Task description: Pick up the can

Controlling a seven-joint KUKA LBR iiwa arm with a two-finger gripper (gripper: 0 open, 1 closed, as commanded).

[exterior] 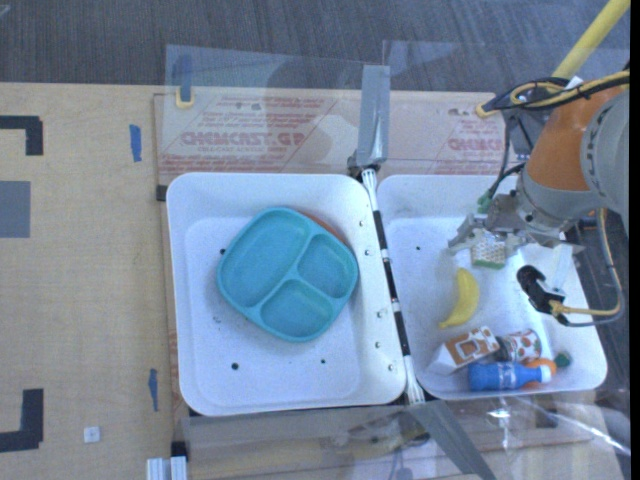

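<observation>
In the camera view, I see the arm (562, 163) reaching from the right over the right bin (430, 183), and the gripper (489, 240) hangs above the bare far part of this bin. The wrist covers the tool from above, so I cannot tell the state of the jaws. A small pale block (488, 252) shows at the tip, and I cannot say if it is a part of the gripper or a thing carried.

The can (522, 345), red and white, lies on its side well apart from the jaws, toward the near rim of the same bin. It is pressed into a crowded corner, I think because loose things gather against the wall. A small carton (472, 348) lies just beside the can, and a blue bottle (503, 375) with an orange cap lies against it on the rim side. A banana (462, 299) lies between the jaws and this group, a little to the side of the direct path.

My judgement is that the picking is not yet begun. The jaws must travel toward the near rim and come down on the can, and the close neighbours leave little room there.

The left bin (190, 268), far from the jaws, holds a blue divided plate (288, 273), and it is not needed.
</observation>
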